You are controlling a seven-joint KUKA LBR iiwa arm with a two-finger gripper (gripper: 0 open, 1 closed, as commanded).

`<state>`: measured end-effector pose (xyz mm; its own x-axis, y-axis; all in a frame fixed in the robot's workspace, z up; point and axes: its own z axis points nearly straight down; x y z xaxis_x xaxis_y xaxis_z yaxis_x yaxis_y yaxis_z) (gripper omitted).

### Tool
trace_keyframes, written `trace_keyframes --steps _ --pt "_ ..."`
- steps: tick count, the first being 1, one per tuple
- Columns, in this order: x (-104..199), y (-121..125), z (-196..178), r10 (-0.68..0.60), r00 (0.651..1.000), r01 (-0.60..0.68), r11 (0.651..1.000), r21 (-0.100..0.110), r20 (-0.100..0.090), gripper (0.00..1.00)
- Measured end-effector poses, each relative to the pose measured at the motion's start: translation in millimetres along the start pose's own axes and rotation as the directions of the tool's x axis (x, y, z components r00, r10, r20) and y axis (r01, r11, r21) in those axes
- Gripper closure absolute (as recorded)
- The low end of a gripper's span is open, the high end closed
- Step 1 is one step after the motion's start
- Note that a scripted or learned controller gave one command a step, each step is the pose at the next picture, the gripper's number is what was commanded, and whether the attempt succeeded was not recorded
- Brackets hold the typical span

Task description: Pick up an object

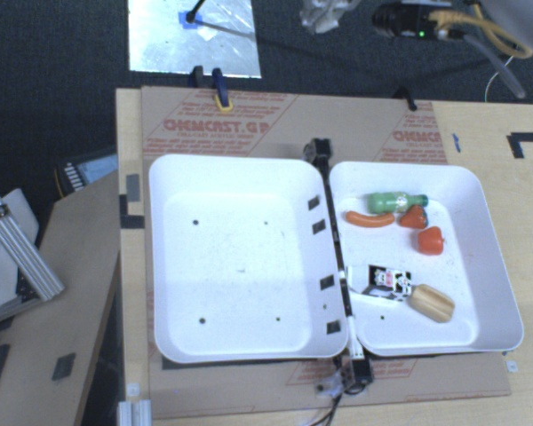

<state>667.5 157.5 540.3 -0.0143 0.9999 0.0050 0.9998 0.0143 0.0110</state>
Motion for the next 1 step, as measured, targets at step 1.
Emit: trace_keyframes --steps 1 --pt "-7.2 0.7 4.8 0.010 1.000 -0.010 1.000 0.008 0.005 0.00"
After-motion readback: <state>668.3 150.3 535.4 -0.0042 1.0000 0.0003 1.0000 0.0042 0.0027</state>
